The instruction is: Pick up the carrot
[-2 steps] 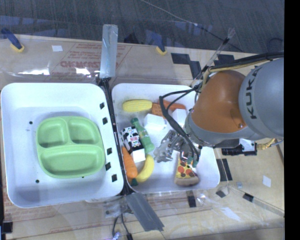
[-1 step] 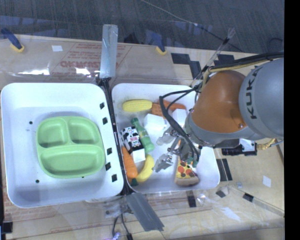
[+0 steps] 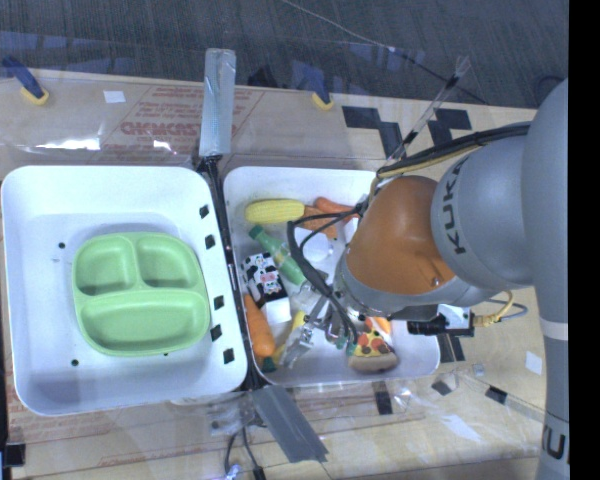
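Note:
The carrot (image 3: 261,330) is a slim orange piece lying along the left wall of the right bin (image 3: 238,268), near its front corner. My gripper (image 3: 306,340) is down inside this bin, just right of the carrot, under the orange wrist band (image 3: 400,238). Its silver fingers (image 3: 296,349) point toward the front-left corner and stand open, with nothing showing between them. The carrot lies free beside them; whether a finger touches it I cannot tell. The arm hides the right half of the bin.
In the right bin lie a yellow corn cob (image 3: 275,210), an orange piece (image 3: 332,206), a green object (image 3: 280,253), a black-and-white carton (image 3: 263,276), a white block (image 3: 277,311) and a pizza slice (image 3: 368,346). A green divided plate (image 3: 138,293) sits in the left bin (image 3: 20,268).

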Controlling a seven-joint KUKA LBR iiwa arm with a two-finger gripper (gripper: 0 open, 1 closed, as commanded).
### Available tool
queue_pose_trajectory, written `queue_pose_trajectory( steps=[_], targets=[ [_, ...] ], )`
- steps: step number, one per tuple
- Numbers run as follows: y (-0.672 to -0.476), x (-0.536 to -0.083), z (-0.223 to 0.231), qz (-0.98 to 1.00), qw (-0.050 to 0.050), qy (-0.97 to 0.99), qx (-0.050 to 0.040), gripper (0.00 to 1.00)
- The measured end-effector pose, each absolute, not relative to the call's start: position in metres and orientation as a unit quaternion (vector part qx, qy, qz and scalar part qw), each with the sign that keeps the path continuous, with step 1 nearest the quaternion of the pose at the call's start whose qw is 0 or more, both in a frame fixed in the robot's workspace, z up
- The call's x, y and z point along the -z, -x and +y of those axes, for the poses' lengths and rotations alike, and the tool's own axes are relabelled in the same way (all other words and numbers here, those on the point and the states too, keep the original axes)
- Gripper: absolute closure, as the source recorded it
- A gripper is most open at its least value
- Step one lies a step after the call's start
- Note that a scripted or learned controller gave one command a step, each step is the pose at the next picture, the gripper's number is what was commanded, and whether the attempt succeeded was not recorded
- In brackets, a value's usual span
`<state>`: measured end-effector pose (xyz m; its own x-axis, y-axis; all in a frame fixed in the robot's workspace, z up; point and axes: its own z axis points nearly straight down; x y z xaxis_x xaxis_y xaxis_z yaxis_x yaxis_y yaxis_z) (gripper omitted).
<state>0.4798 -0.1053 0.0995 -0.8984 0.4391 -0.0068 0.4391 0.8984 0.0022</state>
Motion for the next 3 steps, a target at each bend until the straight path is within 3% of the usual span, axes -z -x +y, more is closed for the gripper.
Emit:
queue_pose_trajectory(
  steps=[1, 2, 3],
  targets=[
    [-0.533, -0.106, -0.098, 0.942, 0.003, -0.335, 0.0029, 0.0],
    [-0.476, -0.095, -0.161, 0.94, -0.002, -0.342, 0.0013, 0.0],
    [-0.548, -0.092, -0.116, 0.905, 0.001, -0.426, -0.0001, 0.0]
  ],
)
